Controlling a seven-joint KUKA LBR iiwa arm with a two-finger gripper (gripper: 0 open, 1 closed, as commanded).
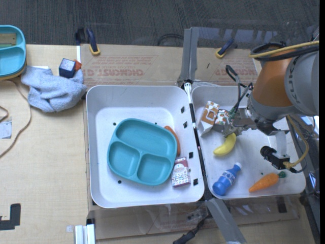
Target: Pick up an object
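The grey arm's two-finger gripper [229,127] hangs low in the right white bin [294,187], just above the yellow plastic banana [225,145] and beside a small orange-and-white carton [213,115]; whether it is spread or pinching cannot be told. A blue bottle [226,179] and an orange toy carrot [264,182] lie nearer the front. The left white bin [96,151] holds a teal divided plate [141,152].

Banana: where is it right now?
The banana lies in the right bin, just below the gripper, with the blue bottle nearer the camera.
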